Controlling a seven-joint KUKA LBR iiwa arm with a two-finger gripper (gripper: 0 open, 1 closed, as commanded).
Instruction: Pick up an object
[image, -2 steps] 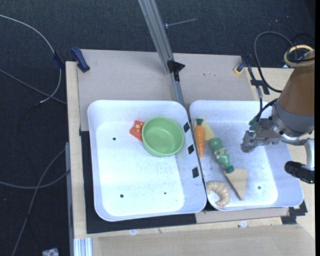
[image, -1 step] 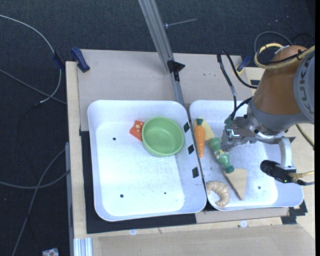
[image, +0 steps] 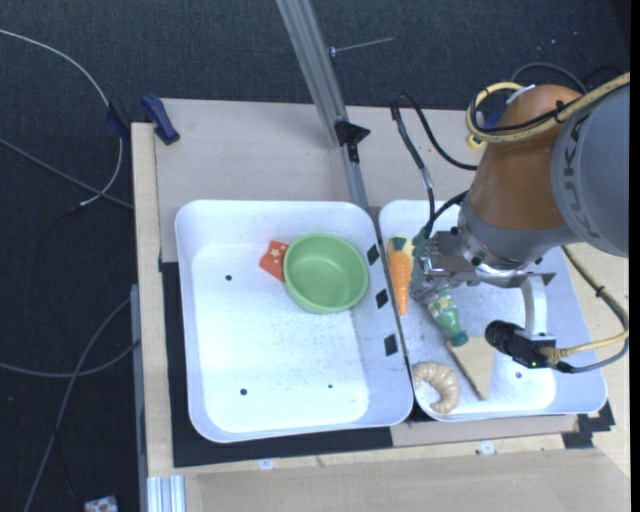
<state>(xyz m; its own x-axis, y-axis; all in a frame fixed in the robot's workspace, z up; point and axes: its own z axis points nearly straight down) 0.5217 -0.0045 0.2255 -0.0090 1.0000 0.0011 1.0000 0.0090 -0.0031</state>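
Note:
My gripper (image: 437, 283) hangs low over the left part of the right bin (image: 560, 395), under the grey and orange arm. Just left of it an orange carrot (image: 400, 279) lies lengthwise along the bin's left wall. A small green bottle-shaped toy (image: 448, 321) lies directly below the gripper's tip, touching or nearly touching it. A beige curled pastry (image: 438, 384) rests at the bin's near left corner, with a thin wooden stick (image: 465, 367) beside it. The arm hides the back of this bin.
The left bin (image: 250, 400) holds a green bowl (image: 325, 272) with a red block (image: 272, 259) against its left side. A metal pole (image: 325, 85) slants in from the top. A black cable plug (image: 515, 343) hangs from the wrist over the right bin.

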